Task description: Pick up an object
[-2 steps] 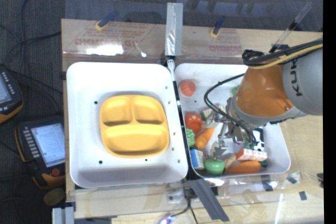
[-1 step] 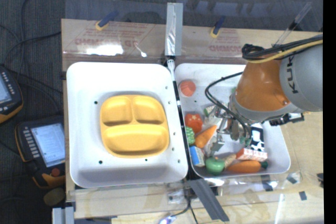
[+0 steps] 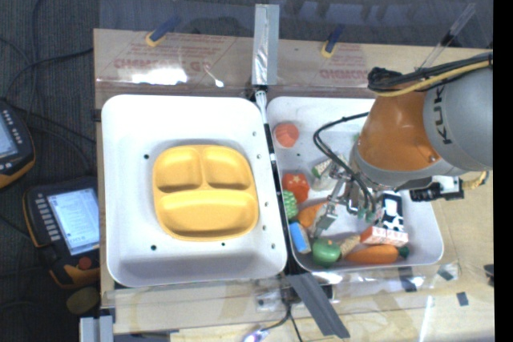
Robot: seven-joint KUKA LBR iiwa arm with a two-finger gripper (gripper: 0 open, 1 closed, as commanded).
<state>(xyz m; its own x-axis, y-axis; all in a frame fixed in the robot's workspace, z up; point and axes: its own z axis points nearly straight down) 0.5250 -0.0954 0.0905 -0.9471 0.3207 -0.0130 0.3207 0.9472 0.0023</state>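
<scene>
The right bin holds several small items. Among them are a red tomato-like piece, an orange carrot-like piece, a blue piece, a green piece, a long orange piece and a small white carton with black patches. A pale orange round piece lies at the bin's far left corner. My gripper is low in the middle of this bin, just right of the carrot-like piece and above the green one. Its fingers stand apart, open, and I see nothing held between them.
The left bin holds a yellow divided plate. The grey arm with its orange band hangs over the right bin's far right part and hides that area. A black cable loops above the bin's middle. A low wall separates the bins.
</scene>
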